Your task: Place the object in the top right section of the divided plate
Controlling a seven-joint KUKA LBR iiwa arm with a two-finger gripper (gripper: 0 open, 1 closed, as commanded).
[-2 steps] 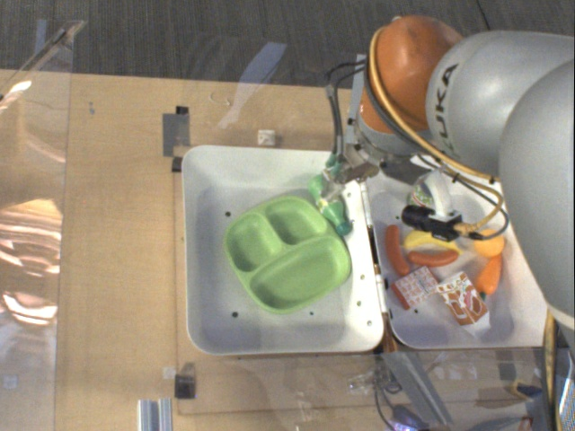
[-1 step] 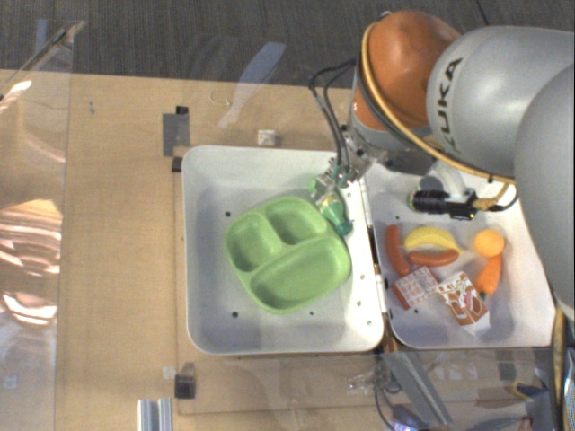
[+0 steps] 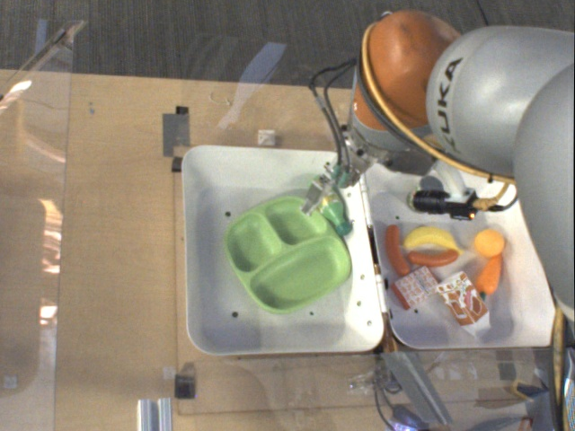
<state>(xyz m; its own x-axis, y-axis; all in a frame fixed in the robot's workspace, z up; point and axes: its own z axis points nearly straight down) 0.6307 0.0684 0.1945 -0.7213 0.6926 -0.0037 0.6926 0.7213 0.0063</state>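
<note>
- Gripper [image 3: 321, 194] hangs over the far right edge of the green divided plate [image 3: 286, 255] in the left bin [image 3: 207, 241]; whether its claw grips, I cannot tell
- A green object [image 3: 339, 215] sits just beside it, at the plate's right rim

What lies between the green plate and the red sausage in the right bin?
In the camera view, the bins' adjoining white walls separate the green plate from the red sausage.

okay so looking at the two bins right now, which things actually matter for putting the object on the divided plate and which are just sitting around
Part of the job:
- green divided plastic plate in the left bin
- small green object at the plate's top right edge
- claw above it

Lying about, right bin:
- yellow toy banana
- red sausage
- orange carrot
- two red-and-white cartons
</note>
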